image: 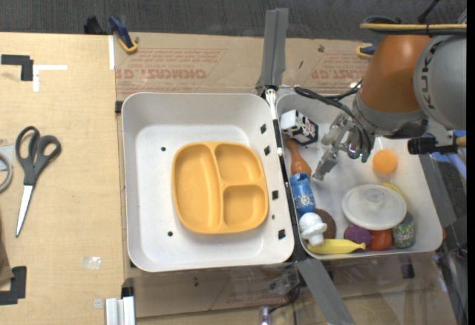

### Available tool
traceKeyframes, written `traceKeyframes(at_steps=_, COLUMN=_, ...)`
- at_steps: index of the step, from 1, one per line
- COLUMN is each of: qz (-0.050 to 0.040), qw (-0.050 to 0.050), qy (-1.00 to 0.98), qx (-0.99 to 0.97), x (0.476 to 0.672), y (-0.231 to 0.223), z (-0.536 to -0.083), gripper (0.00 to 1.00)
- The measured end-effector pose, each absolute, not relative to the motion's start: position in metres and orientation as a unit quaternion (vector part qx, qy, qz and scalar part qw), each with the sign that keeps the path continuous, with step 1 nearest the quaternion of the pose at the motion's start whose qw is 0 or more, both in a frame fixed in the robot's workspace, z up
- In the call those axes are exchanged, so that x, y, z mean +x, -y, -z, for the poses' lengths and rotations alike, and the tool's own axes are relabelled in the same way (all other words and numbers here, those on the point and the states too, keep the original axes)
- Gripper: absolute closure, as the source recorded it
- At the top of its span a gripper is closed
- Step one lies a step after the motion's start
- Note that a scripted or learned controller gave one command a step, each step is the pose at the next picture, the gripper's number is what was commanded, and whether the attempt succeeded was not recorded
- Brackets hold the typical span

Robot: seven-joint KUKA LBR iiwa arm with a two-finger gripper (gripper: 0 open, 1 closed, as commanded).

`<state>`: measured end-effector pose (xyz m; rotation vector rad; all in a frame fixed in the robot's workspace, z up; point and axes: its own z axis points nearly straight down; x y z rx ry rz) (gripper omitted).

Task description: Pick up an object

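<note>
My gripper (335,155) hangs over the middle of the right bin (429,190), tilted down and to the left. Its fingers are open with nothing between them; one fingertip (322,171) points at the bin floor just right of an orange carrot-shaped toy (298,159). A blue bottle with a white cap (303,197) lies along the bin's left wall. An orange ball (384,161) sits right of the gripper. A white round lid (373,205) lies below it. A yellow banana (336,245), a purple piece (357,234), a red piece (380,240) and a green can (404,233) line the front.
The left bin (141,190) holds a yellow divided plate (220,187). A small black-and-white item (297,123) sits in the right bin's back left corner. Scissors (31,168) lie on the bench far left. The arm's orange band (393,71) looms over the right bin's back.
</note>
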<state>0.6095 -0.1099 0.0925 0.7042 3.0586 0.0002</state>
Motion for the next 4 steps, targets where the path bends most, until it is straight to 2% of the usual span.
traceKeyframes(at_steps=1, qz=0.0006, qw=0.000, qy=-0.910, qx=0.414, x=0.577, y=0.092, z=-0.092, gripper=0.00)
traceKeyframes(at_steps=2, qz=0.0004, qw=0.002, qy=-0.925, qx=0.380, x=0.571, y=0.178, z=-0.093, gripper=0.00)
traceKeyframes(at_steps=3, qz=-0.0001, qw=0.000, qy=-0.933, qx=0.360, x=0.543, y=0.111, z=-0.092, gripper=0.00)
traceKeyframes(at_steps=4, qz=0.0004, qw=0.002, qy=-0.917, qx=0.400, x=0.623, y=0.199, z=-0.201, gripper=0.00)
